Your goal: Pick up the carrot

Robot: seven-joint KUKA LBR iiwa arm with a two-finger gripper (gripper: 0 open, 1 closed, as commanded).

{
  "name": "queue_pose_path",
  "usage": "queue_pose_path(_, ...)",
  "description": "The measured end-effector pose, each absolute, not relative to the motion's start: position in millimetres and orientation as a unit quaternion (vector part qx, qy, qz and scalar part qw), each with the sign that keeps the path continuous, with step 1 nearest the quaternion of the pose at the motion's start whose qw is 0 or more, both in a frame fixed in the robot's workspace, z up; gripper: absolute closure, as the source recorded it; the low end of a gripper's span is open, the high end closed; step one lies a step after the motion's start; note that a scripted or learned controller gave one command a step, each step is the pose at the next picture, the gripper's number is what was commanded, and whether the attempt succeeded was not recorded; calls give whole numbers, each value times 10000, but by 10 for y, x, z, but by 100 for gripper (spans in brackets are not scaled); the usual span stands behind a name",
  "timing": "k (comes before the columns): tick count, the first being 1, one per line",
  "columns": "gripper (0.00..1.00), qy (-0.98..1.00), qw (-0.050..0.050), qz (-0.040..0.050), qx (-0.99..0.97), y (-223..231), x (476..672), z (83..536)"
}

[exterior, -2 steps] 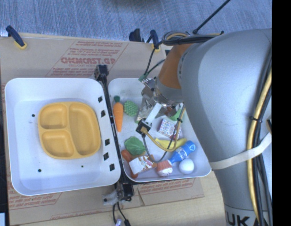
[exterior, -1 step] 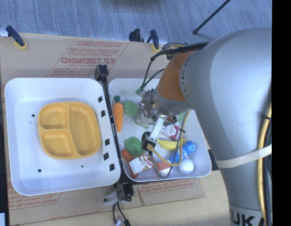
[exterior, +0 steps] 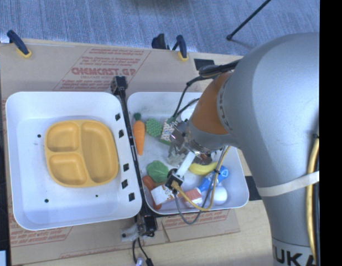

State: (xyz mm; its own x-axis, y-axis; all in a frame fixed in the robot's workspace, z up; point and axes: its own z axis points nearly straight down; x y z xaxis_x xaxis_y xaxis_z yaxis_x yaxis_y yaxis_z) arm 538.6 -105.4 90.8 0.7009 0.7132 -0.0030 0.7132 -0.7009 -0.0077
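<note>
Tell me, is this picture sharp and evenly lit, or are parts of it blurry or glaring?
In the camera view the light is soft and even, with faint shadows along the rims of the white bins; the carrot and yellow tray look reasonably crisp, though the whole image is slightly grainy; the big grey arm, closest to the lens, looks soft and bulging; there is no strong glare.

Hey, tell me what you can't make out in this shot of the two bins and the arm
- Gripper, camera view: the wrist and cables cover it, so the finger state is unreadable.
- Right bin: its right part is hidden under the arm.
- Small items near the banana: overlapped by cables, too cluttered to identify.
- Carrot: lies plainly against the right bin's left wall; whether it touches the wall is unclear.
</note>
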Motion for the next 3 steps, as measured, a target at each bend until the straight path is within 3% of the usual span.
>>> queue_pose_path(1, 100, -4959, 21, 16, -8684, -472, 4758, 1911)
queue_pose_path(2, 100, -5908, 31, 19, -8068, -945, 4752, 1441)
queue_pose_path(3, 100, -5446, 8, 7, -8387, -1096, 4766, 2580)
